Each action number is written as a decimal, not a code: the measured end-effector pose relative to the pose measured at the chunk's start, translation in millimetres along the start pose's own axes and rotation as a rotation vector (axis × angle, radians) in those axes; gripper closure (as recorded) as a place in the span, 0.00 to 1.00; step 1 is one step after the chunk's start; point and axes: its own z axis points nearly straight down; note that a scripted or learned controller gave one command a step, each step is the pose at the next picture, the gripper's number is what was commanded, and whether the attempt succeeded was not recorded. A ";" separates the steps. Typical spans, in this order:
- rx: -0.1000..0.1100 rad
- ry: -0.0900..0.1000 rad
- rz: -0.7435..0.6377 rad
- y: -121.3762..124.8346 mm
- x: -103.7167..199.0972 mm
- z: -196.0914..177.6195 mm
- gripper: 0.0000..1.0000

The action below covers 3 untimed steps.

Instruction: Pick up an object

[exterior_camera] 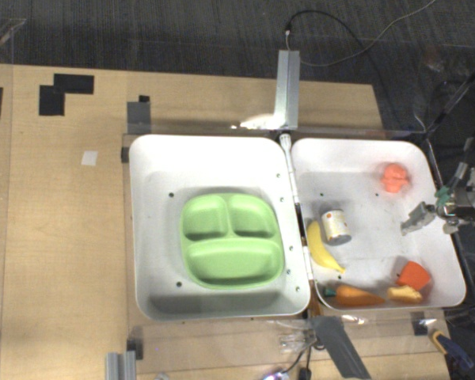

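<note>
The right bin [356, 153] holds several objects. A pinkish-orange lumpy fruit [394, 178] lies at its far right. A small tin can [336, 226] rests on its side near the left wall, with a banana [321, 248] just below it. Along the near wall lie a carrot [358, 295], a small yellow piece [405, 294] and a red-orange block [414, 275]. My gripper [416, 218] hangs over the bin's right side, between the fruit and the red-orange block, touching neither. Nothing shows in its grasp.
The left bin [154, 180] holds a green divided plate [231, 238]. A metal post [288, 89] rises behind the seam between the bins. The arm [467, 204] enters over the right bin's right rim. Cables trail on the dark floor beyond the bench.
</note>
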 end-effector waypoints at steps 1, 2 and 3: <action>0.000 0.000 0.030 33.1 70.7 76.9 0.00; -0.003 -0.003 0.180 59.4 101.7 117.1 0.00; -0.006 -0.002 -0.343 131.6 63.1 90.9 0.00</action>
